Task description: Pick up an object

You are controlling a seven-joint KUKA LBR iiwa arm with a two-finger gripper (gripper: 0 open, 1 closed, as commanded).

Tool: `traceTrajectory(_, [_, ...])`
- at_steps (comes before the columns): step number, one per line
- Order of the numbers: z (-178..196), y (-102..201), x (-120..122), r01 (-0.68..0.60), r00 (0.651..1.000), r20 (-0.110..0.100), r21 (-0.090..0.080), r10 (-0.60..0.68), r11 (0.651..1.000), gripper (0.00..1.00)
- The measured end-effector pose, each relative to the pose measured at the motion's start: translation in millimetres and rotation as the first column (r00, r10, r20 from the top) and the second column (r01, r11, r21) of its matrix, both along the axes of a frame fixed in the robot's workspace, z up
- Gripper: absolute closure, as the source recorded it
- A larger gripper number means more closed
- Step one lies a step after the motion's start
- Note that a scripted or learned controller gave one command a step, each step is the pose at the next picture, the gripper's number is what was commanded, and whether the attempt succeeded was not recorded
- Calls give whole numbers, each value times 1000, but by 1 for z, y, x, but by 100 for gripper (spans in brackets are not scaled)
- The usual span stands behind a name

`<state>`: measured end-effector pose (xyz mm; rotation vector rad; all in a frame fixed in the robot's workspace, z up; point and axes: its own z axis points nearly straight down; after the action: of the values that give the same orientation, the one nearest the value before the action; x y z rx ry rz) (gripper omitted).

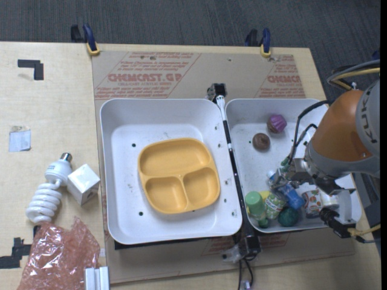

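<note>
Arm [347, 135] low over right bin [242, 116], gripper [289, 177] among the clutter at lower right of frame | its grip state: cannot tell | targets: green bottle [253, 204], blue piece [292, 196], purple ball [277, 123] apart at top | advice: take one item, lift straight, avoid neighbours.

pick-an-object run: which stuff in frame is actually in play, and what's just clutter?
In play:
- right white bin
- purple ball
- brown ball
- green bottle
- pile of small mixed items
- gripper, low over that pile

Clutter:
- yellow divided tray in left white bin
- white spiral bulb
- white cube
- pink plastic wrap
</note>
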<state>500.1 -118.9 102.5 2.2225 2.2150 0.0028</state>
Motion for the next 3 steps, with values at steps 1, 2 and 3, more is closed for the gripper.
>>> traceTrajectory(1, [90,69,-22,-3,1000,-3,1,3,1000,100])
traceTrajectory(2, [90,69,-22,-3,1000,-3,1,3,1000,0])
traceTrajectory(3, [18,20,-22,-2,1000,-3,1,2,1000,0])
